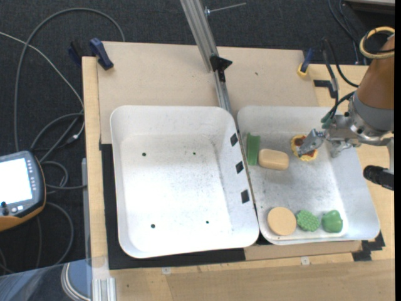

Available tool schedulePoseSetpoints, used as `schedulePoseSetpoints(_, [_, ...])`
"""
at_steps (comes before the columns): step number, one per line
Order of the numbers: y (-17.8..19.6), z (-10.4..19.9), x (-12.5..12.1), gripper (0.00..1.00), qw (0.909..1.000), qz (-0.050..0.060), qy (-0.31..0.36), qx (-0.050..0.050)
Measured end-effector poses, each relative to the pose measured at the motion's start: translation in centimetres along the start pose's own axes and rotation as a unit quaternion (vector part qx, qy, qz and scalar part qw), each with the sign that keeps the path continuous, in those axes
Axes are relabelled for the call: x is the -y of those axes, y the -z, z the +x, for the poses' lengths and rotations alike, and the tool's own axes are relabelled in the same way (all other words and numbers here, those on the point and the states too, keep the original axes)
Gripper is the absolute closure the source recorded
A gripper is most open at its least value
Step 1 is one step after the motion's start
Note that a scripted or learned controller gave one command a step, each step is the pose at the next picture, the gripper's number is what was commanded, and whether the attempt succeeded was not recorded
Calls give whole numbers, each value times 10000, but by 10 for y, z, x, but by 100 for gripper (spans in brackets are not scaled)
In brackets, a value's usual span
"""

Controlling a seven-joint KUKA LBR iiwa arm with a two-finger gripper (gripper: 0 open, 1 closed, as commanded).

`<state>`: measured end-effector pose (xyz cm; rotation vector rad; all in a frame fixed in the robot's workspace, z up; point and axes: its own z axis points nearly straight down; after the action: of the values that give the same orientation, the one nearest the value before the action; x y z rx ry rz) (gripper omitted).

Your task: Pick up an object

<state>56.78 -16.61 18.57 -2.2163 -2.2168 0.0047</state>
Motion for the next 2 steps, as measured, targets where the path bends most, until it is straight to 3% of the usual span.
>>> schedulePoseSetpoints(1, [-63,-2,4,0,10000,9,-3,-3])
schedulePoseSetpoints(2, [-95,-1,5,0,10000,-3,2,-1])
